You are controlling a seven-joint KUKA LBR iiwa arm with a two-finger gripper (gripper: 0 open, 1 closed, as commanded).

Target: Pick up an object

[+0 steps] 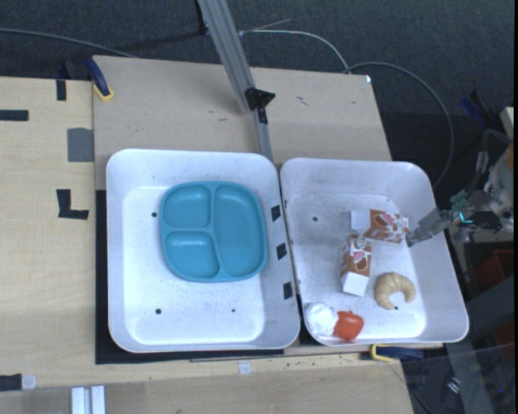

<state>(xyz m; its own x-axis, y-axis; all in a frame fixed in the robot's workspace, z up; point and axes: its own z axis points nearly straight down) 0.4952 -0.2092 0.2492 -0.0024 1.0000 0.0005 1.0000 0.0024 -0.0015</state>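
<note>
- The end effector [421, 229] is seen at the right rim of the right bin [432, 188] as a slim grey tip slanting down-left, its point close to a red-and-white packet [386, 226]; whether contact is made cannot be told.
- Whether the end effector is open or closed cannot be made out — the tip is too small and blurred.
- Nothing can be seen gripped at the tip.
- Behind the tip, the wrist parts [488, 210] are cut off by the right edge of the view and are hard to read.
- In the right bin, a small white block [358, 220] is seen just beside the packet, on its left.
- Below these a red-and-white carton [356, 266] is lying, with a croissant [394, 289] just beside it on the right.
- At the bin's near corner a red object [350, 325] is set touching a white crumpled item [322, 319]; what either is cannot be told.
- The left bin [121, 231] is occupied by a teal divided plate [214, 231] with three compartments.
- Both bins are borne side by side on the wooden counter [34, 231] — a grey metal bar [230, 46] slants in from the top toward the seam between them, its upper end cut off.
- Thin cables [319, 46] are seen curving over the dark floor beyond the counter.
</note>
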